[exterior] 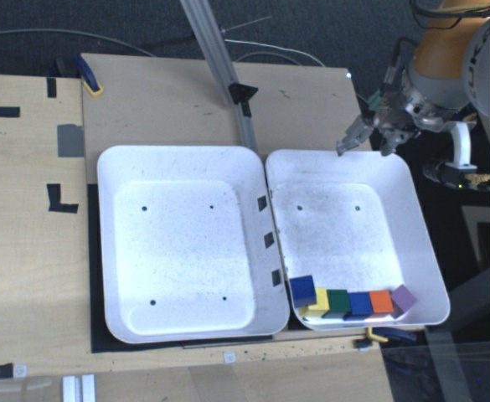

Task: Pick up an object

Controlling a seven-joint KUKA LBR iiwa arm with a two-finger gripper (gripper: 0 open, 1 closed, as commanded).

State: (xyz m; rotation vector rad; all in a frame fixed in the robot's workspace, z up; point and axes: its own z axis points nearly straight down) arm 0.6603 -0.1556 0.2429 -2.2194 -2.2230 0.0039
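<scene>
Pale wooden bench (169, 99) over dark carpet, black tape marks at far left, a blue clamp (88, 74) at upper left. Left of centre, the left bin (115, 224), bare white floor with fine speckling. Above centre, a slanted metal pole (215, 48) running down to the seam between the bins. Right of centre, the right bin (420, 233), its load huddled along the lower rim, probably slid there: blue block (301, 288) atop a yellow block (316, 305), then green block (337, 301), a second blue block (360, 303), orange block (381, 301), purple block (403, 296). Upper right: gripper (363, 134) over the bin's upper rim, well apart from the blocks, tilted down-left from the orange-banded wrist (446, 48). Nothing visibly held; spread impossible to tell.
</scene>
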